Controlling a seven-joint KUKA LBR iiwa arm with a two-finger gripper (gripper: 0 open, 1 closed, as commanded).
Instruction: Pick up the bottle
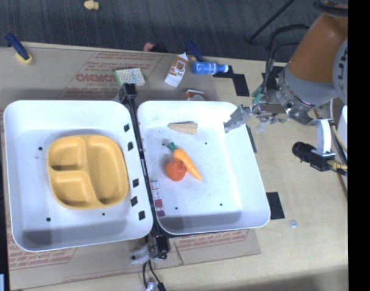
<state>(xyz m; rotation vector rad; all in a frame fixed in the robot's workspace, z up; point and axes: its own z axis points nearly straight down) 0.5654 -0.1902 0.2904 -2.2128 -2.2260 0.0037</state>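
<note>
A small blue bottle [208, 68] with a pale cap lies on its side on the bench, behind the right bin [248, 180] and outside it. My gripper [235, 120] hangs over the right bin's far right corner, below and to the right of the bottle and well apart from it. Nothing shows in its grasp. The orange band and grey wrist [306, 71] rise behind it at the right.
In the right bin lie a carrot [186, 161], a red tomato [176, 170] and a tan wedge [182, 127]. The left bin [15, 138] holds a yellow divided plate [88, 170]. A small carton [177, 70], a packet [195, 94] and a green sponge [130, 76] lie near the bottle.
</note>
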